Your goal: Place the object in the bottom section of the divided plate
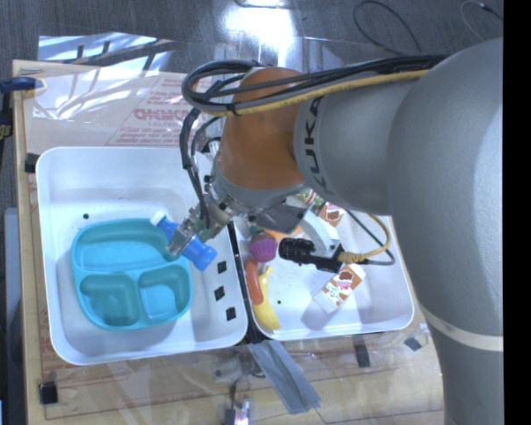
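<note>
Gripper (188,235) low over left bin (115,171), at right rim of blue divided plate (128,277). Fingers clenched on blue bottle with white cap (184,240), apparently; contact blurred. Bottle lies tilted, cap toward bin's far edge, body overhanging plate's right rim. Plate sits at bin's near-left area. Right bin (380,312) holds purple ball-like item (263,248), orange-yellow toy (259,295), small carton (339,286) near its near-right corner.
</note>
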